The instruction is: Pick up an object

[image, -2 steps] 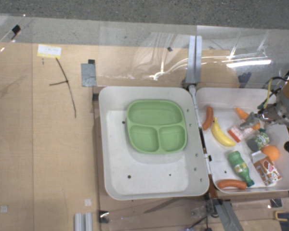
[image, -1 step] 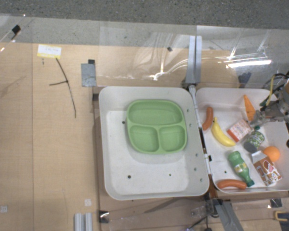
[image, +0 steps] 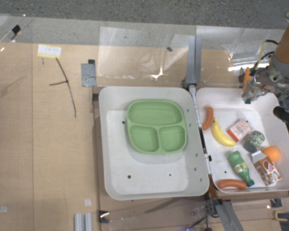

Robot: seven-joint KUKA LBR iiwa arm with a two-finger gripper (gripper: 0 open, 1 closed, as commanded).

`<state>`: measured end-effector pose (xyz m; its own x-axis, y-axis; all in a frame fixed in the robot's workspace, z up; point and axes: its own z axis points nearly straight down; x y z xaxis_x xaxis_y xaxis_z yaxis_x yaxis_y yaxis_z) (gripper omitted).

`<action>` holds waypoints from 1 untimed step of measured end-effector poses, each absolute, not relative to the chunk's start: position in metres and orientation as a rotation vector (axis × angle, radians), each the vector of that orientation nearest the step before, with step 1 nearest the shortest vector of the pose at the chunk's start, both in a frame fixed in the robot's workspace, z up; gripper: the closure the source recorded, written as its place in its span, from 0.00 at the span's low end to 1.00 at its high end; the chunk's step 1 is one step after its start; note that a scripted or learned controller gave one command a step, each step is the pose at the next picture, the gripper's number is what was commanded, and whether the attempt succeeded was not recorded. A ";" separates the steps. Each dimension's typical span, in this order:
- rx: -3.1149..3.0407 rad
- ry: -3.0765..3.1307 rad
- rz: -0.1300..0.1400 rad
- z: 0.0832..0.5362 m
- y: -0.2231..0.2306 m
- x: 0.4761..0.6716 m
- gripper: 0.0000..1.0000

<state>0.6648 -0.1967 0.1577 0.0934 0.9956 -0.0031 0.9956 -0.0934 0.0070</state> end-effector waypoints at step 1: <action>2.132 2.296 0.007 0.204 -0.143 0.665 1.00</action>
